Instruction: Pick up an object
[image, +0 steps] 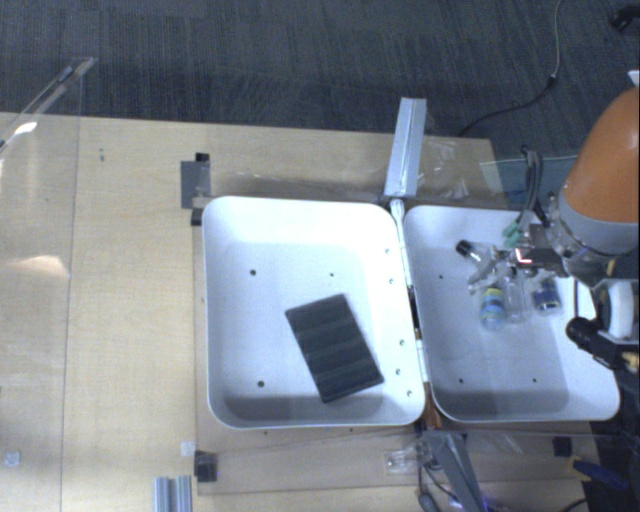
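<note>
A dark ribbed rectangular pad (334, 347) lies flat and slightly turned in the left bin (230, 300), toward its front. The arm, with its orange band (605, 165), reaches in from the right over the right bin (450, 380). My gripper (497, 283) hangs low over that bin's middle. A small clear and blue object (492, 308) sits right under it, touching or nearly touching. A second small blue piece (546, 296) lies just to the right. Glare and clear parts blur the gripper's tip.
A metal post (405, 150) stands at the back where the two bins meet. A black bracket (196, 180) sits at the left bin's back left corner. Black hardware (598, 342) sticks out at the right bin's right side.
</note>
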